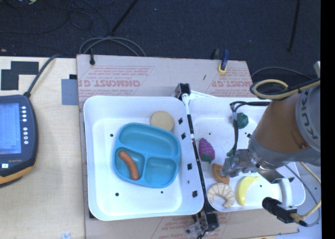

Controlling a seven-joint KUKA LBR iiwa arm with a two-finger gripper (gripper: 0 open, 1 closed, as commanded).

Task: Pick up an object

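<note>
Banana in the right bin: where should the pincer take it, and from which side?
Across the middle of the banana, coming straight down. It lies flat and curved, nearly upright in the view, so its narrow width suits the pincer. The croissant crowds its left side, so mid-body is likely safest.

Even, fairly bright overhead light falls on the two white bins (99, 128), which look slightly washed out but without harsh glare. Shadows are soft and short (a faint one sits under the blue tray (149, 154)). The dark floor (157, 12) at the top is dim and grainy. Overall sharpness is modest; the gripper (230, 167) appears somewhat blurred.
</note>
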